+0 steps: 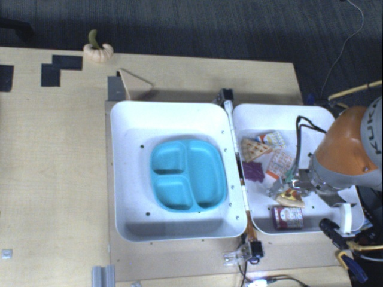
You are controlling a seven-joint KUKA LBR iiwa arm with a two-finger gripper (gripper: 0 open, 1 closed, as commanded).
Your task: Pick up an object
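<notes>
Currently my gripper [292, 187] is low in the right bin [311, 113], over a small yellowish object [291, 197]; its state I cannot tell. Just below it lies a dark red can [288, 217] on its side: rigid, fairly light, smooth, likely to roll, so grasp across the body. Left of the gripper, a purple piece [253, 171] and a waffle-patterned piece [253, 149] look soft and flat, harder to pinch

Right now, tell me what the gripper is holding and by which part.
Cannot be told: the gripper is down among the clutter in the right bin, its tips hidden.
</notes>
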